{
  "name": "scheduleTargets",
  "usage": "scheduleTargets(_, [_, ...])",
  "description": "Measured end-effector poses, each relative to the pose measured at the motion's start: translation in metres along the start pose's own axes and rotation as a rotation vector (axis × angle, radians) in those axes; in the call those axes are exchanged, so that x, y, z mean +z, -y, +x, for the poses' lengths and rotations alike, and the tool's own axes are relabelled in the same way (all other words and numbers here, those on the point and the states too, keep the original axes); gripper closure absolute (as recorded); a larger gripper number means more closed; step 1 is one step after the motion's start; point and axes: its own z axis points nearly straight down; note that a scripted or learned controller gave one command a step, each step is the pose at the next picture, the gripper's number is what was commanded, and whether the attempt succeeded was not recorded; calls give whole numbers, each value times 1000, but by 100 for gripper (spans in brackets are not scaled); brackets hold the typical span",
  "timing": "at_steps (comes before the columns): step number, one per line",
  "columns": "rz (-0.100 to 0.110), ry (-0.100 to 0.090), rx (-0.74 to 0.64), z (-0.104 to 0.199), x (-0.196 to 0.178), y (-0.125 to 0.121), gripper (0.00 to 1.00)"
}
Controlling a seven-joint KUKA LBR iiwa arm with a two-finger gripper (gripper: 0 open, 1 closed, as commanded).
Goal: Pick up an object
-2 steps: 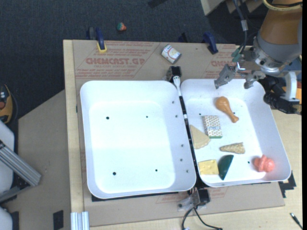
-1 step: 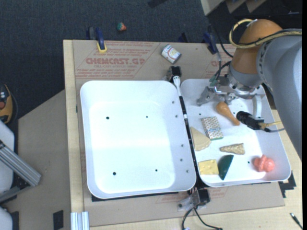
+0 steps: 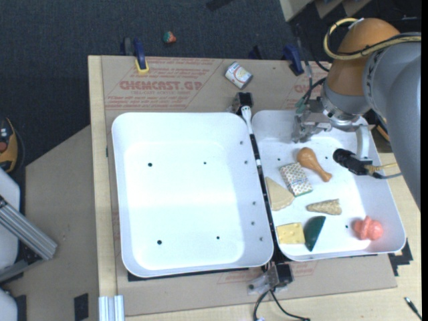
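Observation:
My gripper (image 3: 303, 131) hangs over the far left part of the right bin (image 3: 388, 206), above bare white floor. Just in front of it lies a tan toy drumstick (image 3: 313, 162). A checkered grey-green block (image 3: 295, 179) sits beside the drumstick, with a pale wedge (image 3: 277, 194) to its left. Closer to the front are a tan crumbly wedge (image 3: 325, 207), a yellow cheese piece (image 3: 290, 233), a dark green piece (image 3: 313, 231) and a pink lumpy toy (image 3: 368, 229). Nothing is seen held in the gripper.
The left bin (image 3: 127, 179) stands next to the right one, joined along a black hinge strip (image 3: 255, 166). A small white box (image 3: 238, 75) lies on the cardboard behind the bins. Clamps (image 3: 140, 57) hold the board's far edge.

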Motion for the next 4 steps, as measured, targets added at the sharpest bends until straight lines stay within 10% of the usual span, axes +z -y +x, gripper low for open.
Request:
scheduleTargets(1, [-18, 1, -3, 35, -307, -2, 100])
scheduleTargets(3, [13, -5, -4, 136, -210, 73, 100])
scheduleTargets(4, [-13, -5, -7, 194, -332, 20, 100])
